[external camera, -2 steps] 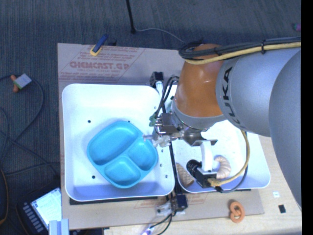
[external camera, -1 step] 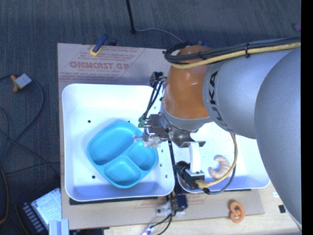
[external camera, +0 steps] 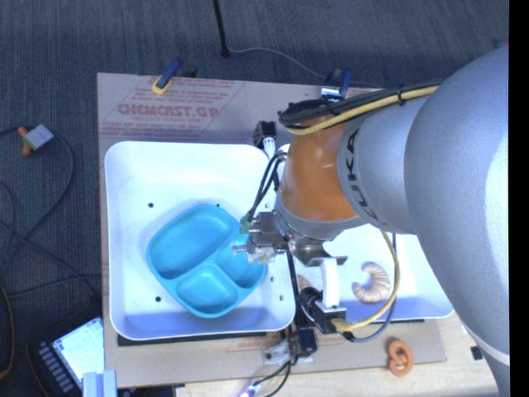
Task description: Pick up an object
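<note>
Gripper [external camera: 258,246] sat low over the left bin [external camera: 132,172], right at the blue divided tray's [external camera: 198,259] right rim. Couldn't tell the tool's state. Croissant [external camera: 372,282] lay in right bin [external camera: 421,304].

The arm's grey bulk [external camera: 463,197] is running off the right edge and covering most of the right bin [external camera: 430,304]. The gripper [external camera: 263,245] is sitting under the wrist, fingers not readable. The blue divided tray's [external camera: 198,259] right rim is being overlapped.
</note>
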You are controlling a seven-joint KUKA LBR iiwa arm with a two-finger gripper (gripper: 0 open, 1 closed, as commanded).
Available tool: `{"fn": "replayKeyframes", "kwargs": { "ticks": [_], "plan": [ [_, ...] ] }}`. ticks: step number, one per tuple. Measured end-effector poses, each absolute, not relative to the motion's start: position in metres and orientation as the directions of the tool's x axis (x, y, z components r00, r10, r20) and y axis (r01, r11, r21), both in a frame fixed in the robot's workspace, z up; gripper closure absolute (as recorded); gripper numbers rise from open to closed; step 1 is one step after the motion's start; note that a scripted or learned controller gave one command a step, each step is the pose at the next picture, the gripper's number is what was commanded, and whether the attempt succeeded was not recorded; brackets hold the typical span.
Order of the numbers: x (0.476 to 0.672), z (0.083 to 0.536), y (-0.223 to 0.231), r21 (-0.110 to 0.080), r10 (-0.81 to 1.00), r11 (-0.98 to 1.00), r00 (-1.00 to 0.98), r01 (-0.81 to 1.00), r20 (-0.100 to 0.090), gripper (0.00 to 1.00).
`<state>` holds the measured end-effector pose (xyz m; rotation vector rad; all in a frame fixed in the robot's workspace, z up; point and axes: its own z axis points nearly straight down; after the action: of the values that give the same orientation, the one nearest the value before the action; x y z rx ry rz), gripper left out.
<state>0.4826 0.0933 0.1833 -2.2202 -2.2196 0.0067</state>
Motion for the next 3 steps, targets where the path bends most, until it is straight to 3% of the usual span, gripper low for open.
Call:
{"fn": "replayKeyframes", "kwargs": {
  "ticks": [2,3],
  "plan": [
    [0.484,0.184,-0.004,-0.002,1.0,-0.002,0.002,1.0,-0.002,1.0],
    [0.586,0.184,0.016,0.0,1.0,0.001,-0.001,1.0,-0.001,1.0]
  ]
}}
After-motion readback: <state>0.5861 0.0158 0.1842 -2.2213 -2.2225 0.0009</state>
